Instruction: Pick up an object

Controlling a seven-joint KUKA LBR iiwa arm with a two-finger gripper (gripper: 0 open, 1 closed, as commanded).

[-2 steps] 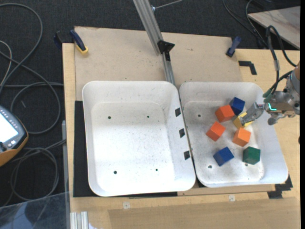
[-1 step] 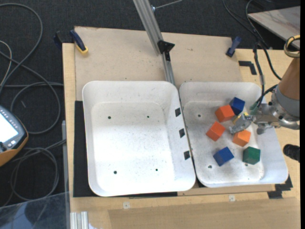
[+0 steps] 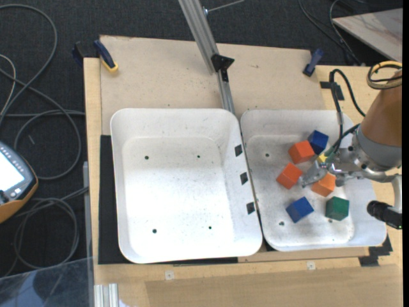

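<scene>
Two white bins sit side by side on the bench (image 3: 160,75); we see the left bin (image 3: 128,171) holding nothing but dark specks, while the right bin (image 3: 268,229) carries all the blocks. From the right the arm (image 3: 383,123) reaches in low over that bin, and its gripper (image 3: 321,169) is down among the blocks, so we judge the step in hand to be the descent or the grasp itself. Whether the hand is spread or pressed together we cannot tell; its tip is small and blurred against the blocks.

Just beside the tip lies an orange block (image 3: 325,185), seemingly touching it, and we take this as the likely target. It sits in the middle right of the right bin, turned at a slant to the bin walls; it looks roughly cubic, so we make out no clear long axis. Near it lie two more orange blocks (image 3: 301,151) (image 3: 289,175), two blue blocks (image 3: 318,139) (image 3: 299,208) and a green block (image 3: 337,208).

Next, we think, the fingers must close squarely on opposite faces and lift straight up without nudging neighbours.
</scene>
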